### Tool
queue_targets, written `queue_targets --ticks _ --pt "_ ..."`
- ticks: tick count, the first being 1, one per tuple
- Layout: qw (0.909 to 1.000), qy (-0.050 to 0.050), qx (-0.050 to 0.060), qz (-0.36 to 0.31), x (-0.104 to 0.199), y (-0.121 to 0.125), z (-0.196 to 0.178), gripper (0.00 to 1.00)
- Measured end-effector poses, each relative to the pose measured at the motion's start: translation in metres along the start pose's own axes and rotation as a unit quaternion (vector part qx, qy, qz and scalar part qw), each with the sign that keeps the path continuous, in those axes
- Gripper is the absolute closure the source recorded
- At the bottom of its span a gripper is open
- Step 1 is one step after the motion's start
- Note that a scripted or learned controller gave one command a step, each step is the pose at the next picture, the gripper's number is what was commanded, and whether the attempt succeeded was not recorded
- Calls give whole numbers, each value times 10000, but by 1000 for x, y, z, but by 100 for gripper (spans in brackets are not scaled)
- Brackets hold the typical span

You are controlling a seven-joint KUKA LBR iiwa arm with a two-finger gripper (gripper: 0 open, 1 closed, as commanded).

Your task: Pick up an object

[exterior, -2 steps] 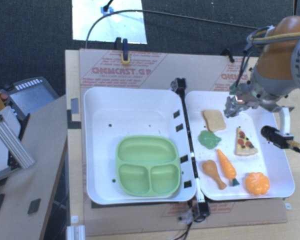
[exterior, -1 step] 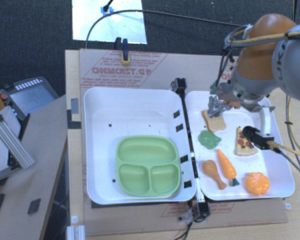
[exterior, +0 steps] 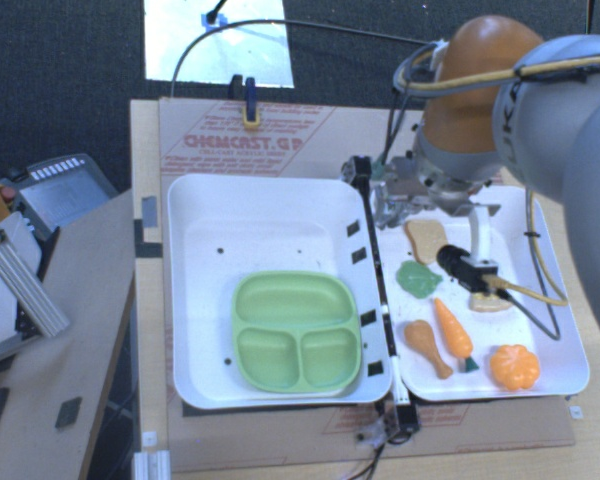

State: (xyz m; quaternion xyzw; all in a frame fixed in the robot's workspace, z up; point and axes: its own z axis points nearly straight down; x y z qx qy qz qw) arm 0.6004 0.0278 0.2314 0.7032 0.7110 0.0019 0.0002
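Observation:
The right bin [exterior: 565,368] holds several toy foods. A tan bread slice [exterior: 426,239] lies near its back left. A green leafy piece [exterior: 417,279] sits just in front of it. An orange carrot [exterior: 452,328] and a brown drumstick [exterior: 427,346] lie side by side toward the front. A round orange fruit [exterior: 514,366] rests at the front right. A flat tan piece [exterior: 492,303] is partly hidden at the middle. My gripper [exterior: 388,210] hangs low at the bin's back left corner, just left of the bread slice, with nothing seen in it.
The left bin [exterior: 210,218] holds a green divided plate [exterior: 297,330] at its front right. A dark divider rail [exterior: 375,278] runs between the bins. The grey arm with its orange band [exterior: 480,58] crosses over the right bin's back. A yellow clamp [exterior: 251,103] stands behind the bins.

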Motion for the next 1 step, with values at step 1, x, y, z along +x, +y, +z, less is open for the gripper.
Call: queue_targets --ticks 1 --pt "10000 -1 4 8 48 -1 1 100"
